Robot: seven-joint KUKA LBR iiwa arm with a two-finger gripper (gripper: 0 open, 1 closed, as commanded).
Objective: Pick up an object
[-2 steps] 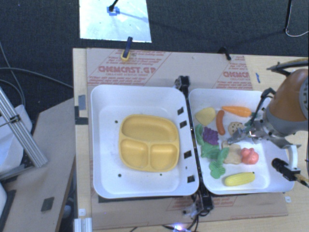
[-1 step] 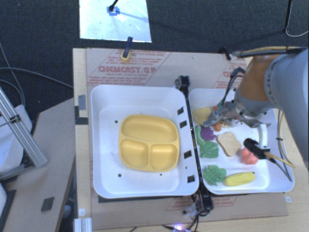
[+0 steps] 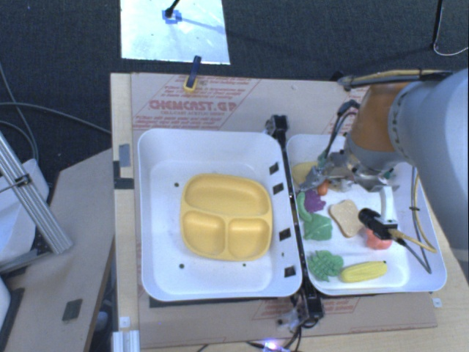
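The left bin [image 3: 157,196] holds a yellow tray [image 3: 226,216]. The right bin [image 3: 425,262] holds toy food, including bread [image 3: 344,218] and corn [image 3: 363,271]. The gripper [image 3: 316,180] hangs over it.

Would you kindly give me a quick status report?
Gripper low in right bin, fingers unclear. Nothing seen held. Purple toy, bread slice close beside.

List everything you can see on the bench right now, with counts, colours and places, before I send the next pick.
Shallow white plastic bins: two, white, side by side on the bench.
Yellow three-compartment plastic tray: one, yellow, middle of the near bin on the view's left.
Purple toy piece: one, purple, other bin, by the divider.
Green leafy toy pieces: two, green, along the divider side.
Tan toy bread slice: one, tan, bin centre.
Yellow toy corn cob: one, yellow, front edge.
Red toy piece: one, red, beside the bread.
Two-finger gripper: one, grey, above the purple piece.
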